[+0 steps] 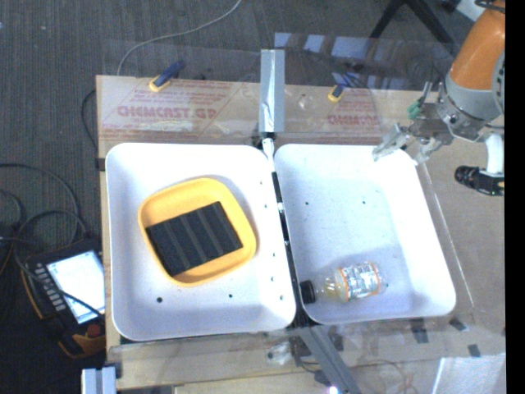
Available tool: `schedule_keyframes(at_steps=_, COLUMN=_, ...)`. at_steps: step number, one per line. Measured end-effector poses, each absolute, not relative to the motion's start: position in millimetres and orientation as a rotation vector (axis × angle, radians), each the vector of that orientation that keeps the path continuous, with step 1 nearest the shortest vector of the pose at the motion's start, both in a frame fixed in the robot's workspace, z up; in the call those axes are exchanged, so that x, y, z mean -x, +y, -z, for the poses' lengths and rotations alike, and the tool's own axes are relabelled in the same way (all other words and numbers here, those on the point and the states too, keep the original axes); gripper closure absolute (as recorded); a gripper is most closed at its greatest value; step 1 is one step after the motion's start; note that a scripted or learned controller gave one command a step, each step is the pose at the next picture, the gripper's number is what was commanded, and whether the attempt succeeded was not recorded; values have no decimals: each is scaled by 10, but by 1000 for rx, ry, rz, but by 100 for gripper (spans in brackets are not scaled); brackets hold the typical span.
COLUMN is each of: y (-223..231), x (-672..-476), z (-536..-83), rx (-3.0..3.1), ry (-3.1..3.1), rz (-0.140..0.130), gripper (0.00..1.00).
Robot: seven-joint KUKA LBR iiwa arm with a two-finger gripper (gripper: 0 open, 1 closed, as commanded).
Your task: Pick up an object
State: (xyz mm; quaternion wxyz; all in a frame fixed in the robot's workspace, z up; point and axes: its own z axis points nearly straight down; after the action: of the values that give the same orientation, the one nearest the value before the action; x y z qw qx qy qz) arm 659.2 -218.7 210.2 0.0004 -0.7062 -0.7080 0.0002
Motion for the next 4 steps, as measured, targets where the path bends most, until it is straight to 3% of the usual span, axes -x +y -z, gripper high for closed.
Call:
schedule_keyframes(at_steps=1, y=-1842, x=-5843, z=-938, rx=1951, ry=-2464, rz=2, gripper=0)
schedule_keyframes(at_steps=2, y=-1689, x=-4994, z=-1218, rx=1886, ry=-2510, rz=0, gripper=0)
schedule_keyframes(at_steps=3, y=-1415, x=-4885, z=-926, rx=1831, ry=-2575, rz=5, gripper=0)
schedule_keyframes(at_steps=4, y=-1525, x=-4844, z=-1671, rx=2071, ry=-2364, rz=-1, gripper=0)
